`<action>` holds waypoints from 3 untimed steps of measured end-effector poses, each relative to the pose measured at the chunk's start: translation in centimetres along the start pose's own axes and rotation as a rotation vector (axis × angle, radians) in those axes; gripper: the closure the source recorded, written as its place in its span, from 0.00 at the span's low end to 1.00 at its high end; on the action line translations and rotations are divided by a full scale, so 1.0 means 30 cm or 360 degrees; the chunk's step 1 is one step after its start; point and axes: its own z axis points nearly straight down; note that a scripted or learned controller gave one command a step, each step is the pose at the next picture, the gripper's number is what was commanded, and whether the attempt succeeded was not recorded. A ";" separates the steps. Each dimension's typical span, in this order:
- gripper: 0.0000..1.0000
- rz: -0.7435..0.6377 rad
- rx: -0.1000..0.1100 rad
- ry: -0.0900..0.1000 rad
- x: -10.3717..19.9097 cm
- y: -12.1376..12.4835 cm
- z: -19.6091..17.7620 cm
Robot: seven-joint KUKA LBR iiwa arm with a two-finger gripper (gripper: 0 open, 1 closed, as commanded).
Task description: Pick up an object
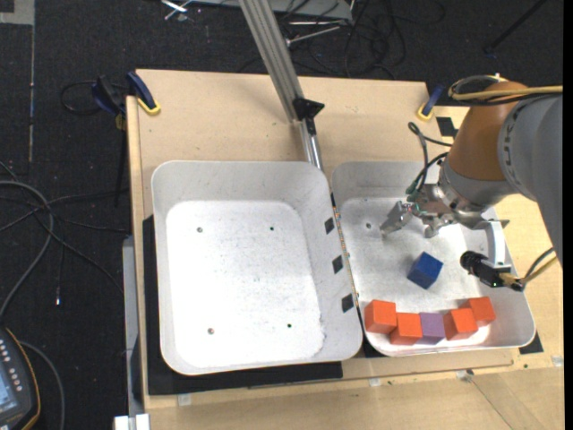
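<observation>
Right now the end effector (pixel 414 219) hangs over the right bin (pixel 358 182), near its far side. Its two fingers are spread apart and nothing is between them. So I think the arm is at the reaching step and no block is picked up yet.

A blue block (pixel 425 270) sits alone in the middle of that bin, just below the end effector and not touching it. Along the near wall is a row of blocks: orange ones (pixel 382 315) and a purple one (pixel 431 326). The left bin (pixel 166 182) sits beside it on the desk (pixel 224 115).

Next, I think the arm must move over the blue block, go down, and close on it.

I can see no words or labels to read.
</observation>
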 end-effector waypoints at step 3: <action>1.00 0.0002 -0.0002 -0.0001 0.039 -0.334 -0.035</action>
